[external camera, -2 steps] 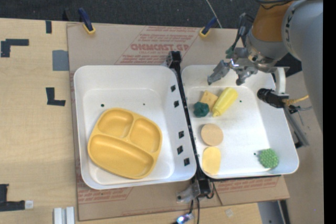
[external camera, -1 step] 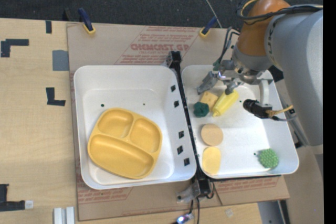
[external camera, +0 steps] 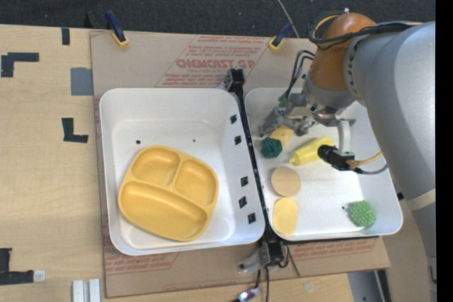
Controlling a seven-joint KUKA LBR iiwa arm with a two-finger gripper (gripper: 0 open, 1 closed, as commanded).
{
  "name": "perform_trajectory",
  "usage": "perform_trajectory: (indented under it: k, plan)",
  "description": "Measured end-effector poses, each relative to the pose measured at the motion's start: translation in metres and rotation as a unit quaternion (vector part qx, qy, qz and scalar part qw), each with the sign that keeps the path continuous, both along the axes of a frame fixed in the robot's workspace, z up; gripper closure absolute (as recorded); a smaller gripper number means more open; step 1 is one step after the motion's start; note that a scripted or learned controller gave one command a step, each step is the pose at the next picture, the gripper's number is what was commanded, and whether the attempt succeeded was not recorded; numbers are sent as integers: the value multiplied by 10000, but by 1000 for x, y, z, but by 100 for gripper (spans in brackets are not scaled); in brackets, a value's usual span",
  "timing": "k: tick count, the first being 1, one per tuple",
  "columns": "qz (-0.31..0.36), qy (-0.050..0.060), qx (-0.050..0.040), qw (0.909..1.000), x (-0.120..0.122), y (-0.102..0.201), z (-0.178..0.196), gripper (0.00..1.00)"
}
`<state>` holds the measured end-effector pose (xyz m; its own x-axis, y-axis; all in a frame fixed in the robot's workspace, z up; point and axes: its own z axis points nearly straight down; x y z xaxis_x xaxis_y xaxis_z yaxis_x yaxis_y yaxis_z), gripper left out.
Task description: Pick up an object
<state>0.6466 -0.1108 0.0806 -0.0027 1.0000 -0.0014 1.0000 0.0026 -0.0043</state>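
Objects lie in the right bin: a teal piece, a pale yellow lump, a yellow block, a tan disc, a yellow oval and a green ball. The left bin holds a yellow tray. The pincer sits low just over the lump; whether it is parted or closed I cannot tell. A good grasp likely means centring on one piece, clear of the divider, and squeezing before lifting.
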Motion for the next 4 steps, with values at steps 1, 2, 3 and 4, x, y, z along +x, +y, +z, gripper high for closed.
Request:
perform_trajectory:
  k: [1,2,3,4]
  plan:
    - [5,-2,-2,10000,1,0,11,100]
    - [-5,-24,5,10000,8,-7,62,100]
    - [0,-27,6,10000,13,-6,122,100]
    - [-1,-31,5,10000,14,-6,174,100]
